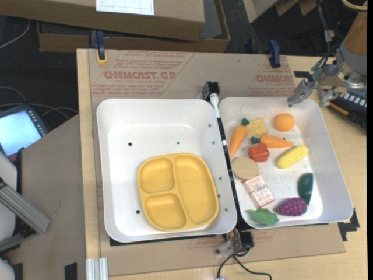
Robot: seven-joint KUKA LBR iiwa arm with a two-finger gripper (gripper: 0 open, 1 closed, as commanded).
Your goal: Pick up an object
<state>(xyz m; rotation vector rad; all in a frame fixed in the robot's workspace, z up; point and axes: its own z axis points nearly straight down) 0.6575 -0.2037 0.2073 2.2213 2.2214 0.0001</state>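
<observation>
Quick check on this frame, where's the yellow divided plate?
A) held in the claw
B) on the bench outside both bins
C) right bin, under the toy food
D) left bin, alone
D: the yellow divided plate lies flat in the left bin by itself, while the toy food, such as the corn and the grapes, sits in the right bin.

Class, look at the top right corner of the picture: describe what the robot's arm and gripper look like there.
The arm shows a rounded grey body with an orange band above it. Below it sits the gripper, built of grey metal parts with thin, pale fingers pointing down-left. Dark cables trail beside it.
</observation>
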